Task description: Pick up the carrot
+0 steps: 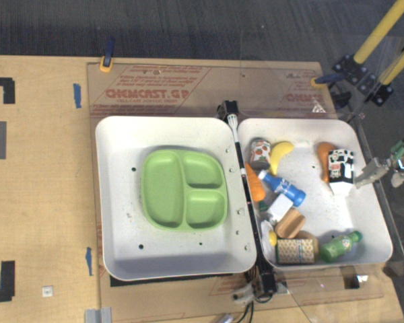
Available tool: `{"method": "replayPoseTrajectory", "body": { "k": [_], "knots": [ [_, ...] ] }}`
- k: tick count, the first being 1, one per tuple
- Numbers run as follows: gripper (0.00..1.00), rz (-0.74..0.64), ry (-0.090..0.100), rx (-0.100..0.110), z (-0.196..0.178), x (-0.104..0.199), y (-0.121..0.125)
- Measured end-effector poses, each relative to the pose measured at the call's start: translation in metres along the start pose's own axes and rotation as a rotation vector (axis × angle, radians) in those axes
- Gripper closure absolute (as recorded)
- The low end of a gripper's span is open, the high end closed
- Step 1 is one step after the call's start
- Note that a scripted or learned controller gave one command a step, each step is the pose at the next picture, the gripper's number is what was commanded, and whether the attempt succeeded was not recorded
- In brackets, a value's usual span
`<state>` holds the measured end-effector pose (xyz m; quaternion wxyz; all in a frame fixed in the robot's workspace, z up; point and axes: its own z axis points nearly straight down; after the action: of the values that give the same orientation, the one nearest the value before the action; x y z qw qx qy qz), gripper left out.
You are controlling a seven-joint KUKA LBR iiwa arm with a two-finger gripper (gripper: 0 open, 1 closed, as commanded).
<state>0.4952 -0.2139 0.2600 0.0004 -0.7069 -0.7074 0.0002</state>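
- You are looking down at two white bins side by side on a cardboard-covered bench: the left bin (114,180) and the right bin (370,214).
- A green divided plate (185,188) is lying in the middle of the left bin, three compartments showing.
- The carrot (325,157) is lying in the far right part of the right bin, orange, its length running roughly far-to-near, touching the left side of a black-and-white cow toy (341,165).
- A second orange piece (255,186) is sitting against the left wall of the right bin, partly under a blue-and-white bottle (283,188); I cannot tell what it is.
- A banana (280,151) is resting at the far side of that bin, just right of a small red-and-white can (259,151).
- Toward the near side, a tan block (290,223) is leaning above a patterned cylinder (296,250), and a green bottle (339,245) is lying at the near right corner.
- The gripper (380,170) is showing at the right edge of the right bin, a pale grey piece reaching in over the rim, just right of the cow toy and apart from the carrot.
- Whether its fingers are wide or narrow, I cannot tell you; nothing is visibly sitting between them.
- Yellow bars (390,19) are crossing the far right corner above the bench.
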Motion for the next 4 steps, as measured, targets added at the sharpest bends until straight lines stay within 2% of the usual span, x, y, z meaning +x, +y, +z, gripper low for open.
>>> {"method": "replayPoseTrajectory", "body": {
  "k": [1,2,3,4],
  "knots": [
    [0.00,-0.115,0.004,0.003,0.070,0.082,-0.004],
    [0.00,-0.168,-0.003,-0.008,0.165,0.110,-0.012],
    [0.00,0.139,-0.001,-0.020,0.170,0.114,-0.010],
    [0.00,0.335,0.005,-0.004,0.073,0.194,0.035]
  ]
}}
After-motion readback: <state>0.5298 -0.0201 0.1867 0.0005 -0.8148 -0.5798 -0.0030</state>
